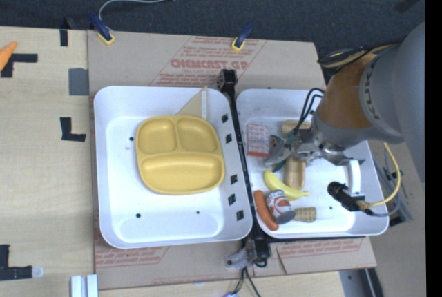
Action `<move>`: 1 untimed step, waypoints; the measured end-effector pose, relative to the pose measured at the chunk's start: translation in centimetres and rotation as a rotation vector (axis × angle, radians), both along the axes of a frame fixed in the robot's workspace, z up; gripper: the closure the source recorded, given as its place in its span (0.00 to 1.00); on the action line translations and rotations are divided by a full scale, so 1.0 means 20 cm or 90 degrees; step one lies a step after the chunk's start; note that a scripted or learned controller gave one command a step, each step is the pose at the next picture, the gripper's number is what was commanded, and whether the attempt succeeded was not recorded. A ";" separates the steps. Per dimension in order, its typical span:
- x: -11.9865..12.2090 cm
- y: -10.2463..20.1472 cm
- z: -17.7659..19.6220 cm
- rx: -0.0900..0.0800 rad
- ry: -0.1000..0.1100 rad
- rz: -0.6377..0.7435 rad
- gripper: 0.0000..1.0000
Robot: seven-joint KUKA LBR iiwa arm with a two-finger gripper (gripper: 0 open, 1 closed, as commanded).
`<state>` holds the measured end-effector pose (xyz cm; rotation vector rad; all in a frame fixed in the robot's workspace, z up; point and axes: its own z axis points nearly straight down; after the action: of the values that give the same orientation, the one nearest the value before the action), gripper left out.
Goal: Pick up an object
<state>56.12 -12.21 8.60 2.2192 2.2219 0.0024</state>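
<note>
Nothing is lifted yet, as I judge it; the gripper (284,152) hangs low in the right bin (366,223), and whether it is released or clenched I cannot tell; the picking remains. Just below it lies a tan cylinder (295,172), blunt and smooth; below that curves a banana (283,186), yellow; further down, a toy hot dog (265,211).

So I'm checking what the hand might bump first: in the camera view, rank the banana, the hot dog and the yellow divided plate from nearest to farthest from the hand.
Measured from the hand:
1. Banana, just below it in the right bin.
2. Hot dog, further down at that bin's lower left corner.
3. Yellow divided plate, across the divider in the left bin.
</note>
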 end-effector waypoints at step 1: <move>0.00 -0.01 0.05 -0.002 -0.002 -0.001 1.00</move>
<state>56.16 -12.35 9.59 2.2177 2.2181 0.0019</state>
